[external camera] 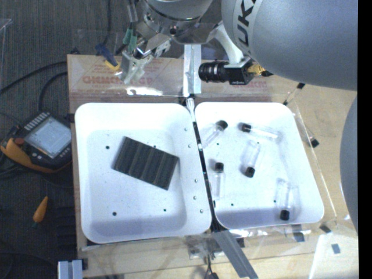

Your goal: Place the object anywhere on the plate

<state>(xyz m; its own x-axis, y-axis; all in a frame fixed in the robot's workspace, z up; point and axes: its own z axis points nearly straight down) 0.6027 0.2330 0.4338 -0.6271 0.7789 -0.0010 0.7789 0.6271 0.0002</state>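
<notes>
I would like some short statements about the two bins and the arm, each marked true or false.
1. A dark ribbed plate lies in the left bin. True.
2. The clear vials with black caps are in the left bin. False: all five, such as one vial, lie in the right bin.
3. The gripper is above the bench beyond the left bin's far edge. True.
4. One vial already lies on the plate. False: nothing lies on the plate.
5. The plate lies square to the bin's walls. False: it is turned at an angle.

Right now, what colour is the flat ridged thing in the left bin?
Dark grey, almost black: the ridged plate, clearest in the camera view.
</notes>
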